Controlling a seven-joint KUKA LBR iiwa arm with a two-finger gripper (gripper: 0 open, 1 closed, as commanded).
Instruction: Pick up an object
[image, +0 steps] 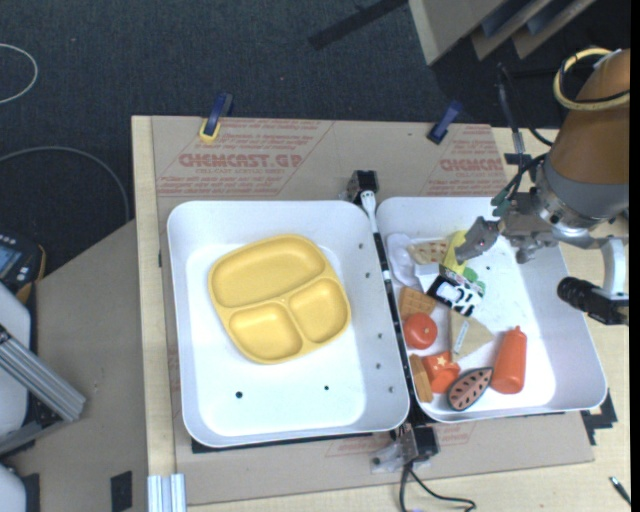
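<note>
1. Cardboard (300, 160) printed with red lettering covers the bench under both bins; a yellow-and-blue clamp (212, 118) grips its far left edge and a blue clamp (444, 121) its far right edge.
2. The left bin (200, 330) holds a yellow divided plate (279, 297) with three compartments, lying slightly left of the bin's middle.
3. A black hinge or clip (363, 184) sits at the far end of the seam between the two bins.
4. The right bin (570, 360) holds a crowd of toy food along its left half: a white piece (400, 258) at the far left, a red tomato (421, 330) near the middle, and an orange block (440, 374) toward the near edge.
5. A black-and-white patterned item (456, 293) lies just beyond the tomato, beside a yellow-green piece (462, 248).
6. A dark, speckled oval (470, 388) lies at the near edge, touching a red-orange bottle shape (509, 360) to its right.
7. The gripper (482, 240) hangs over the far part of the right bin, just above the yellow-green piece; whether its fingers are spread or closed cannot be told, and nothing is seen between them.
8. The arm (590, 150) enters from the right, with its orange band above the wrist.
</note>
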